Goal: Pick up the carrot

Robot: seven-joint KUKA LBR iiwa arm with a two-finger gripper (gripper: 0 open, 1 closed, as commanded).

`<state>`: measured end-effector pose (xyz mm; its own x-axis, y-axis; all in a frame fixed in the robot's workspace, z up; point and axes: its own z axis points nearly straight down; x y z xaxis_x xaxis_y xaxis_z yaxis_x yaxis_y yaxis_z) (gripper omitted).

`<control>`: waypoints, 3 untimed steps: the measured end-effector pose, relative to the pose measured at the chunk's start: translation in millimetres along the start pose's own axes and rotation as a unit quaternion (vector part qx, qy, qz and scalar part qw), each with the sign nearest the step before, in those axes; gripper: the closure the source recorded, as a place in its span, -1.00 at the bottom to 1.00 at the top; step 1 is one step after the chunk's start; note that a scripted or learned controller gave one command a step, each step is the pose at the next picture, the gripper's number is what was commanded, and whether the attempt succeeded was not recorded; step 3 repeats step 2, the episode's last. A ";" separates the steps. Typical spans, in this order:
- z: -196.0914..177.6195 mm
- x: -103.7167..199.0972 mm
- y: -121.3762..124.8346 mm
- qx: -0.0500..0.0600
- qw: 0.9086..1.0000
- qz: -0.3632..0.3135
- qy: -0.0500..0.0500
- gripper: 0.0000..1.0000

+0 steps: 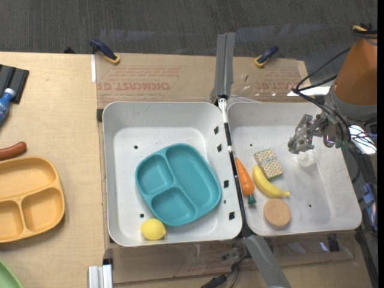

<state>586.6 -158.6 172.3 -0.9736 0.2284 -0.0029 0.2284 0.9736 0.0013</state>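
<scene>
Carrot (244,178) seen lying against right bin's (336,221) left wall, ungrasped; gripper (300,138) well apart; claw opening could not be told; pick not yet begun.

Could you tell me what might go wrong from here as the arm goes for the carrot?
The carrot lies tight against the right bin's left wall, so one finger may strike the wall or the divider instead of closing around it. The banana sits right beside the carrot and could be nudged or grabbed by mistake. The gripper is well off to the carrot's right, so a long approach could misalign.
</scene>
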 end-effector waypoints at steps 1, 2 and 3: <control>-75.5 14.1 -43.7 0.000 0.994 -0.111 -0.001 1.00; -30.8 87.6 -85.3 -0.001 0.970 -0.242 0.001 1.00; -30.8 87.6 -85.3 -0.001 0.970 -0.242 0.001 1.00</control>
